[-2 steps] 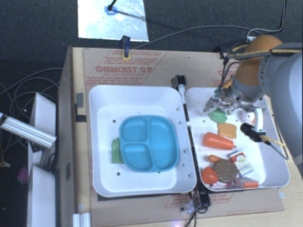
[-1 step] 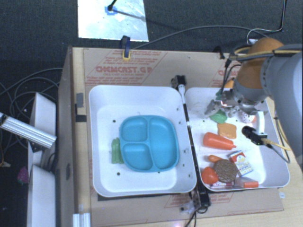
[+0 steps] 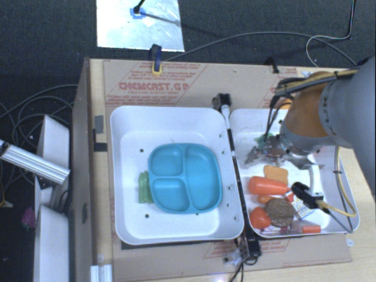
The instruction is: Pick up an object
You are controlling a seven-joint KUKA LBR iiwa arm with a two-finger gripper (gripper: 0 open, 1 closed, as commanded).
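Though the fingers' state cannot be told, the gripper [image 3: 264, 153] hangs mid right bin [image 3: 335, 231]; the carrot [image 3: 268, 186] looks light, stiff, slippery; grasp mid-length.

The cardboard-topped bench [image 3: 176, 84] carries two white bins [image 3: 126, 157] side by side.

Silver foil sheet [image 3: 140, 15] on dark carpet beyond cardboard-topped bench [image 3: 154, 84].

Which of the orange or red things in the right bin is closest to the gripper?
The small flat orange piece, lying just below the gripper in the camera view. The longer orange carrot lies further down, and the red tomato sits furthest, near the bin's bottom edge.
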